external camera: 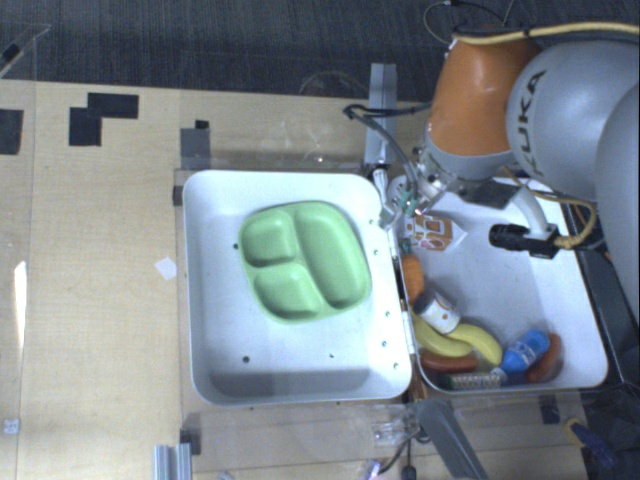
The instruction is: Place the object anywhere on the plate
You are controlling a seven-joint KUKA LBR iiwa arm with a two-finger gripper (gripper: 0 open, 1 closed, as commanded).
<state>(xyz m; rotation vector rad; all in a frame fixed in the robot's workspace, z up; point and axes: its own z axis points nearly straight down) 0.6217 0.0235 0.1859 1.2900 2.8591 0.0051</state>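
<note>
A green divided plate (305, 260) lies in the left white bin (215, 358), a little above its middle. My gripper (405, 208) hangs under the orange-banded wrist, over the near-left corner of the right bin (585, 338), close to the wall between the bins. A small white packet with orange print (434, 232) is just below and right of the gripper. Whether it is gripped or lying on the bin floor, I cannot tell. The gripper's tips are hidden by the wrist and cables.
Along the right bin's left and front sides lie an orange carrot (411, 276), a yellow banana (464, 341), a blue bottle (524, 353) and a red sausage-like piece (450, 362). The arm's grey body covers the bin's upper right.
</note>
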